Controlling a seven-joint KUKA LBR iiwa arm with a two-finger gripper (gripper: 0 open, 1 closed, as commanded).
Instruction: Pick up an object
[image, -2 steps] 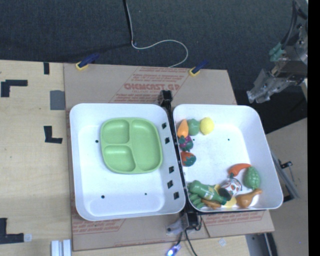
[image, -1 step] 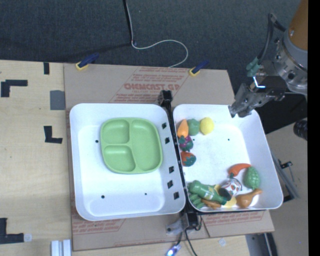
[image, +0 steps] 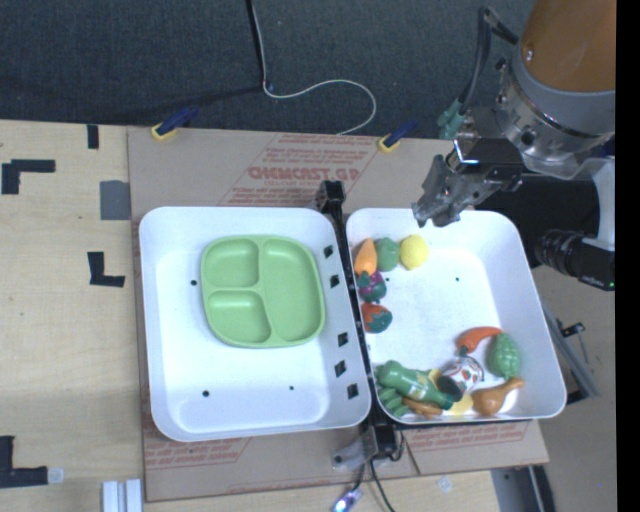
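Observation:
My gripper (image: 436, 212) hangs over the back edge of the right bin (image: 440, 310), just behind and to the right of a yellow lemon-like toy (image: 413, 252). Nothing shows between its fingers. Along the bin's left side lie an orange carrot toy (image: 365, 256), a purple and green toy (image: 374, 286) and a red and green toy (image: 376, 318). A pile of toy foods sits at the bin's front: green pieces (image: 400, 382), a red and white item (image: 462, 375), a green strawberry-like piece (image: 504, 354) and an orange piece (image: 494, 398).
The left bin (image: 170, 300) holds a light green divided plate (image: 263, 290). A black divider (image: 340, 300) runs between the bins. A white cable (image: 320, 92) lies on the dark surface behind. Bare white floor lies in the middle of the right bin.

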